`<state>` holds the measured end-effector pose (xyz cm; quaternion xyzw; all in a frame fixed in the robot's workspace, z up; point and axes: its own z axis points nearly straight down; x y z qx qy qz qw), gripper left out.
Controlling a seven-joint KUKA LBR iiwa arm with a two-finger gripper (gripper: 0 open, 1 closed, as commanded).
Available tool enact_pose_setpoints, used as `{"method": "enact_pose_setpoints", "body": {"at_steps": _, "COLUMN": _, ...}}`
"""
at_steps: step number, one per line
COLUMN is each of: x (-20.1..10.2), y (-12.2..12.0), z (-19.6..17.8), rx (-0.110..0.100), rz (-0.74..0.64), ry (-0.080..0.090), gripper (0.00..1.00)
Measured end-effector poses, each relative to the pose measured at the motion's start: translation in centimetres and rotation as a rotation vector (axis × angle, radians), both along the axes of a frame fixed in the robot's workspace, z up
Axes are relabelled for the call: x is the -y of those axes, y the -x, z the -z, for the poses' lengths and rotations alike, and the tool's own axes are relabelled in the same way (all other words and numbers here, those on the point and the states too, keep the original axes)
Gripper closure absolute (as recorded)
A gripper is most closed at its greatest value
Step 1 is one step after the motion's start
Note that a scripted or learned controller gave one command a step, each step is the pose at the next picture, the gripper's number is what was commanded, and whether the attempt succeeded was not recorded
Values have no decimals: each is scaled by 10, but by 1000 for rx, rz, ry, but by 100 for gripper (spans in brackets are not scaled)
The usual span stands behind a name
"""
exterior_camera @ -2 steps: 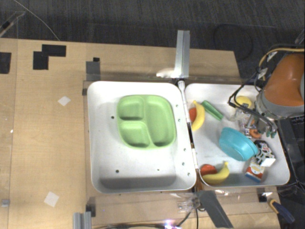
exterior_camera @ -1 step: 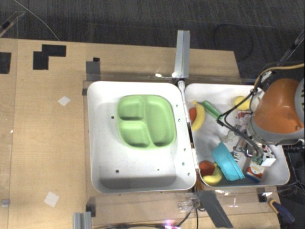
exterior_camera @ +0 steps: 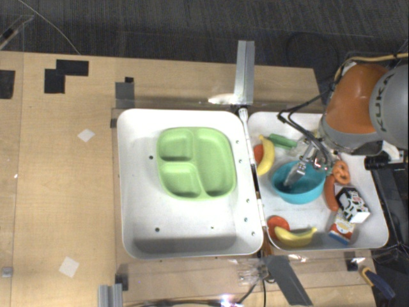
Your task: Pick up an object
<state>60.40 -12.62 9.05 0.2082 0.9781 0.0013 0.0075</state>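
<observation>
Hand [exterior_camera: 298, 173] down inside blue bowl [exterior_camera: 299, 185] in right bin [exterior_camera: 377, 232]; grip state hard to tell. Bananas, small carton around bowl. Nothing lifted yet; grasp and raise left to do.

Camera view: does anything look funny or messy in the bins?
Nothing is spilled or broken. The green tray sits slightly crooked in the left bin. In the right bin, the toys crowd around the blue bowl, where the gripper dips.
</observation>
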Motion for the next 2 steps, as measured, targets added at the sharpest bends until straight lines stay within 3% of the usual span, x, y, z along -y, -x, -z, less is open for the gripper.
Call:
{"method": "enact_pose_setpoints", "body": {"at_steps": 1, "x": -41, "y": 15, "z": -1, "rx": 2, "rz": 8, "ry": 2, "gripper": 0}}
{"method": "enact_pose_setpoints", "body": {"at_steps": 2, "x": -24, "y": 63, "z": -1, "rx": 4, "rz": 203, "ry": -3, "gripper": 0}}
